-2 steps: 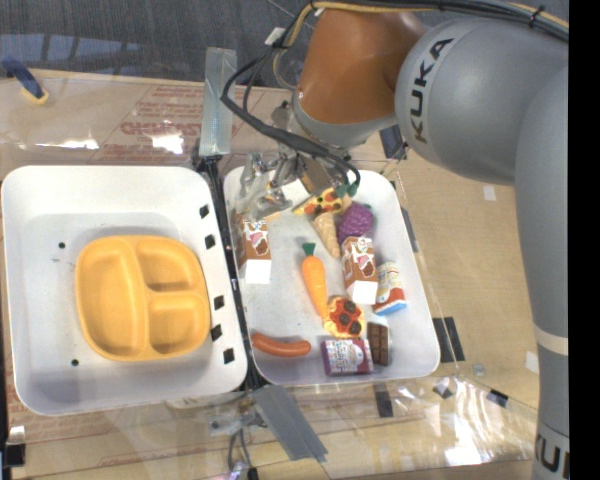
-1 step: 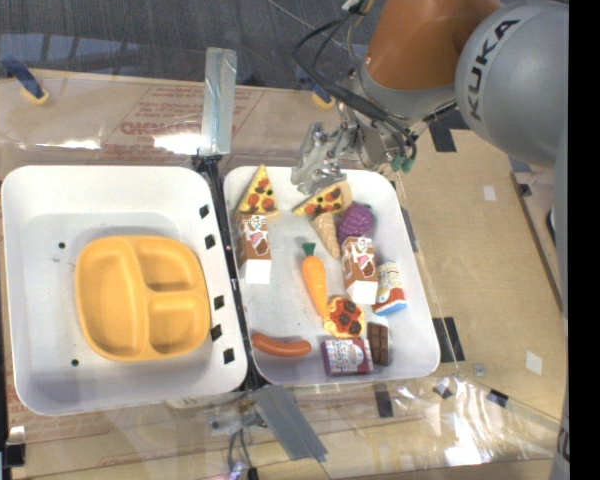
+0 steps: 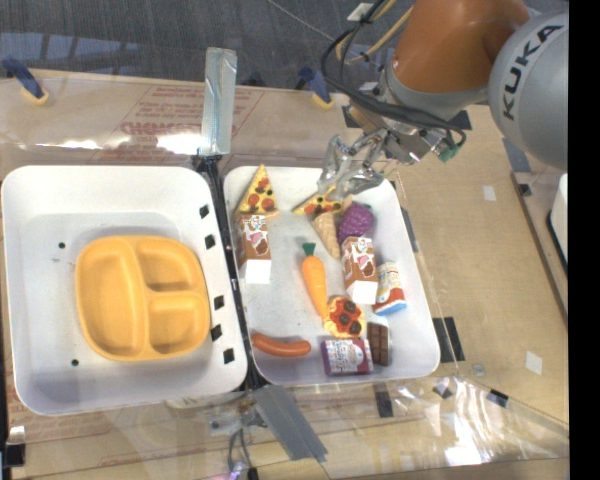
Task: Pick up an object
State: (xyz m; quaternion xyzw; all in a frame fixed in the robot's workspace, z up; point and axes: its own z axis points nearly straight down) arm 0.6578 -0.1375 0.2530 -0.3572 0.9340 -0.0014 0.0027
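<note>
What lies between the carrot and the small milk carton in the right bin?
In the camera view, a brown carton stands between the carrot and the small milk carton.

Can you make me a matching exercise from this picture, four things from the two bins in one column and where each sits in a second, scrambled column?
Things:
1. yellow divided tray
2. carrot
3. sausage
4. purple grapes

Places:
A. near edge of the right bin
B. middle of the right bin
C. left bin
D. far part of the right bin, below the gripper

Pairs: 1-C, 2-B, 3-A, 4-D
</note>
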